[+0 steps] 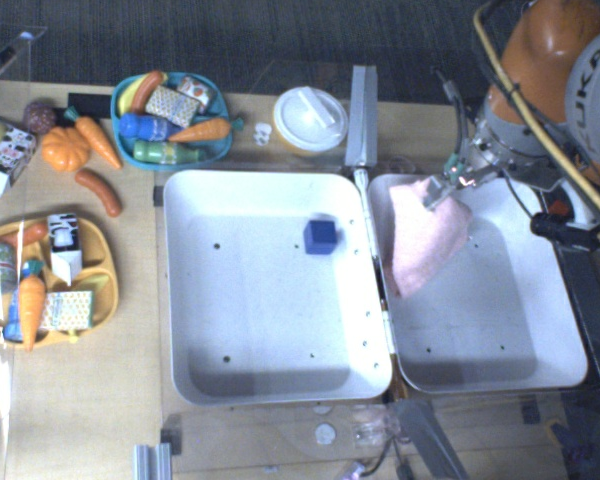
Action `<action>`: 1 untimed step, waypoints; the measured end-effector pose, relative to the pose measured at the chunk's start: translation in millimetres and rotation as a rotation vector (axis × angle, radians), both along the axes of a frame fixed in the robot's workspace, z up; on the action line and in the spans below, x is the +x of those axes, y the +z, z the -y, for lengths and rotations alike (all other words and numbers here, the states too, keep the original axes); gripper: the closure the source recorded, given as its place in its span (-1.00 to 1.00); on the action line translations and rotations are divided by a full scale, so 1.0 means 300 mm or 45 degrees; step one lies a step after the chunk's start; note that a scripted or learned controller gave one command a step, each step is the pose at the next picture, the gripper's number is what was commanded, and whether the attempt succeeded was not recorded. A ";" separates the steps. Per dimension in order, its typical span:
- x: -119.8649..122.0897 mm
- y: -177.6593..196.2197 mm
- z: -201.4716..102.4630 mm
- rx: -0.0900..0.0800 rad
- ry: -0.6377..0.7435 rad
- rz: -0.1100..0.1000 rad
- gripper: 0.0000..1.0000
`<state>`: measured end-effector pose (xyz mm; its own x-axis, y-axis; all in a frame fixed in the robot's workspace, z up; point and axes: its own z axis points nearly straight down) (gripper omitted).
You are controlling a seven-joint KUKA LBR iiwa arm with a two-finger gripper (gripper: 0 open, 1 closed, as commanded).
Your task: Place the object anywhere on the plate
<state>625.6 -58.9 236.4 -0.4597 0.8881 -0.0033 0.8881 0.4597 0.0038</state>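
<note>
Camera view: "KUKA" lettering on grey arm [590, 78]

Two shallow white plastic bins sit side by side, the left bin [190, 268] and the right bin [540, 348]. One small blue cube [321, 236] lies in the left bin, and one pale pink plate [427, 238] in the right. Off the bins there are two bowls of toy food, one blue bowl [170, 120] and one yellow bowl [48, 283], plus one round white-lidded container [310, 118], one orange toy pumpkin [63, 150] and one loose toy sausage [100, 192].
</note>
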 end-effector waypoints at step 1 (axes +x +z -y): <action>0.005 -0.037 -0.008 0.000 0.008 -0.001 1.00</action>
